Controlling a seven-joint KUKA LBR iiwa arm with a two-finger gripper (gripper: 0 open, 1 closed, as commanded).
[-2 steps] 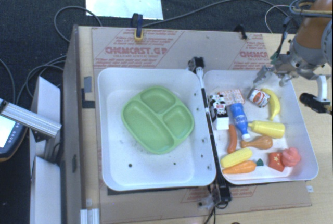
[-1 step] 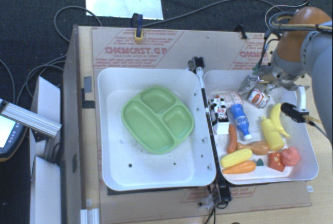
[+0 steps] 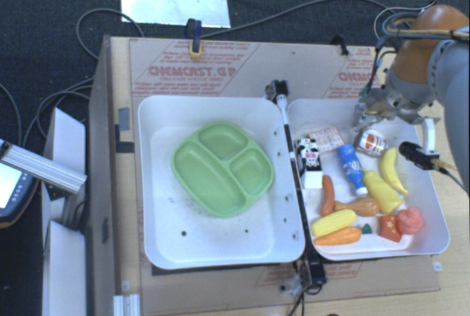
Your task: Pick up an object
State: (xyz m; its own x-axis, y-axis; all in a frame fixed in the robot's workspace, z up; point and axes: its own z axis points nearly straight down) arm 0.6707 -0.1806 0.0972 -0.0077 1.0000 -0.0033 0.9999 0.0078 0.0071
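Looking down at it all, biggest stuff first:

Bench: flat brown cardboard-looking bench top (image 3: 220,61) with red print, carrying both bins side by side.

Left bin: shallow white plastic bin (image 3: 165,234), with just the green tray inside.

Right bin: shallow white plastic bin (image 3: 433,230), touching the left one along the middle edge, packed with toy food.

Arm: grey robot arm with an orange band (image 3: 433,24), coming in from the right over the right bin's far corner.

Green tray: light green plastic plate with three compartments (image 3: 220,167), lying flat and turned at an angle.

Gripper: metal two-finger gripper (image 3: 378,110), hanging over the far end of the right bin, just above the little can. Honestly can't tell if the jaws are wide or narrow, or if anything sits between them.

Blue bottle: small blue plastic bottle with a white cap (image 3: 350,167), lying mid-bin.

Banana: yellow toy banana (image 3: 391,169), just right of the bottle.

Carrot: orange toy carrot (image 3: 338,237), at the near edge under a yellow corn cob (image 3: 333,222).

Can: small round red-and-white can (image 3: 371,142), near the far end, right below the gripper.
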